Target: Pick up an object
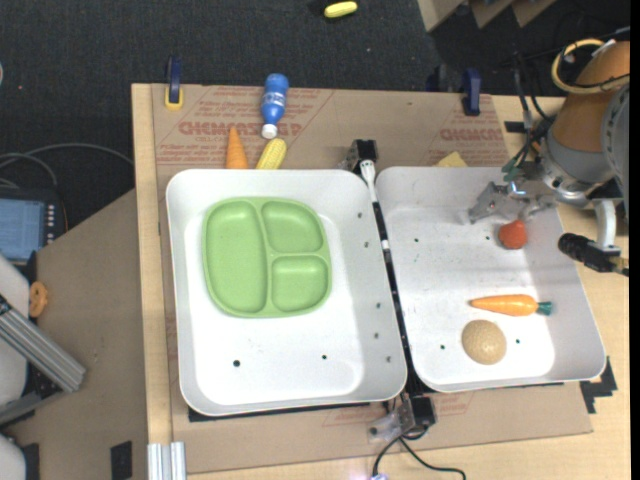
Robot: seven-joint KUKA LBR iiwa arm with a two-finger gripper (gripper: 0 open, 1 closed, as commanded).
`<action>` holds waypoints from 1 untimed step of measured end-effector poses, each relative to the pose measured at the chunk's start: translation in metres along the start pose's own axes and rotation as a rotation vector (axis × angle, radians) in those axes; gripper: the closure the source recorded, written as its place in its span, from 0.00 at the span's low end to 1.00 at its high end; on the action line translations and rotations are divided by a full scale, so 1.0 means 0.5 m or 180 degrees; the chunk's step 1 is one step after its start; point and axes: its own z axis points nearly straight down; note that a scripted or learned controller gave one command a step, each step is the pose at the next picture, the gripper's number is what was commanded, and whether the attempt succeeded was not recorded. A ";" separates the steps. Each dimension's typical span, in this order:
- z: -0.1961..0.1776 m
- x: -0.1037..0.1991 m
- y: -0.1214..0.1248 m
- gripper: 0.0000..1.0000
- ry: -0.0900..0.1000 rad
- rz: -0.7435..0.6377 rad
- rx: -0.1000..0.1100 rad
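Two white bins on the surface (150, 268), side by side, touching along their inner edges. Left bin (290, 373): one green divided tray (267, 257) with three compartments. Right bin (440, 268): three objects. One small red ball-like item (513, 234) in the upper right part; one orange carrot (508, 306) with a green end, lying roughly level, lower down; one tan round item (484, 342) just below the carrot, near but apart from it.

Arm enters from the right, orange band above the wrist. Gripper (497, 204) sits in the upper part of the right bin, just above and left of the red item; metal fingers (487, 206) appear spread apart with nothing between them. Contact with the red item cannot be judged.

Outside the bins, on the cardboard behind the left bin: one blue-and-white bottle (273, 104), one orange cone-shaped piece (235, 150), one yellow piece (271, 153). One yellow object (341, 10) on the dark floor beyond. Two blue clamps (174, 81) at the back edge of the board.
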 end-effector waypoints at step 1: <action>0.011 -0.008 -0.079 0.00 0.0009 -0.0001 -0.0032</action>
